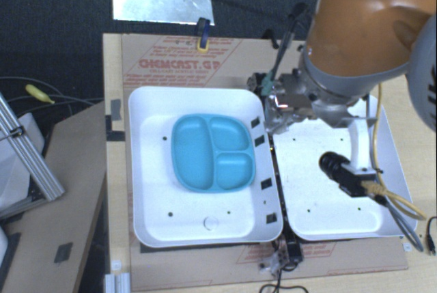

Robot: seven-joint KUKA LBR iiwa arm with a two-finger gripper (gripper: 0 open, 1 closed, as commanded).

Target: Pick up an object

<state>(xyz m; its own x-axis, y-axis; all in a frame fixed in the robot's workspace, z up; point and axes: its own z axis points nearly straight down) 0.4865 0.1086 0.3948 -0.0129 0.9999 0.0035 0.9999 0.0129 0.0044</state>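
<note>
A light blue plate [212,152] with three compartments lies flat in the middle of the left bin [147,148]. My gripper [275,107] hangs over the far left corner of the right bin [321,216], close to the wall between the two bins. It is to the right of the plate and apart from it. The large orange and grey wrist above hides much of the gripper. I see nothing held in it.
A small pale round mark or clear thing [210,222] lies near the left bin's front wall. Black clips [263,162] line the divider between the bins. Both bins rest on a cardboard sheet [177,59]. A metal frame [27,162] stands at the far left.
</note>
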